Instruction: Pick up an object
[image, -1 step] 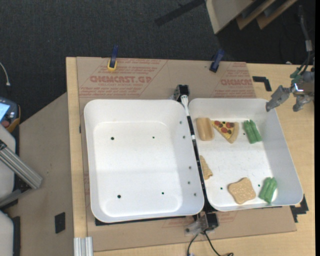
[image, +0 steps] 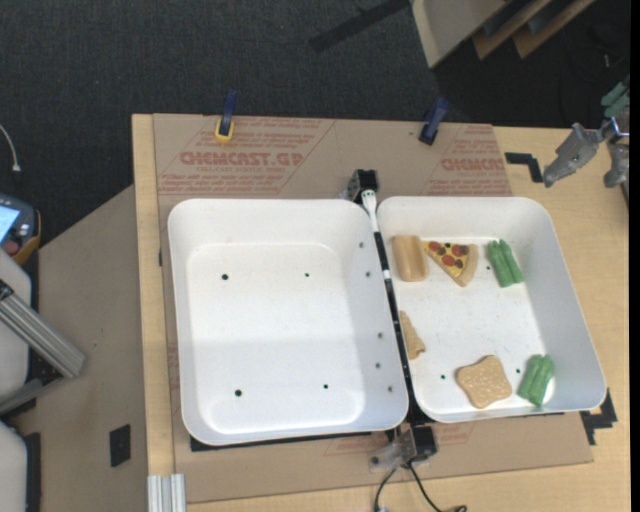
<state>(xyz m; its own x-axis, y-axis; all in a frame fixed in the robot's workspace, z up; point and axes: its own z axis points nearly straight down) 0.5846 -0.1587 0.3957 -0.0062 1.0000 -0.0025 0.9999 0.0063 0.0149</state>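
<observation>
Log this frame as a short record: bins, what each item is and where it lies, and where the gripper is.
bench: two white bins side by side, left bin and right bin
right bin, far row: bread roll, pizza slice, green piece
right bin, left wall: small tan piece
right bin, near row: toast slice, second green piece beside it
gripper: at the view's right edge, beyond the right bin's far corner, over the bench, nothing between its fingers
</observation>
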